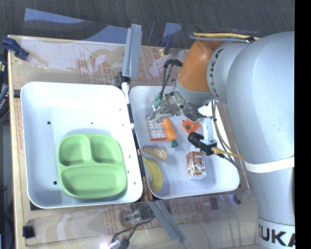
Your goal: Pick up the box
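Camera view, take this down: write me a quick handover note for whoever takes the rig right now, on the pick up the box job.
Gripper: low over the far end of the right bin, just above the box; finger state not readable from this angle.
Box: small white and red carton lying flat in the right bin, with the carrot touching its right side.
Also in that bin: a banana, a beige lumpy piece, and a brown and white packet.
Left bin: holds a green divided plate.
Done: arm is positioned by the box.
Left: grasp and lift; the box is not seen between the fingers.
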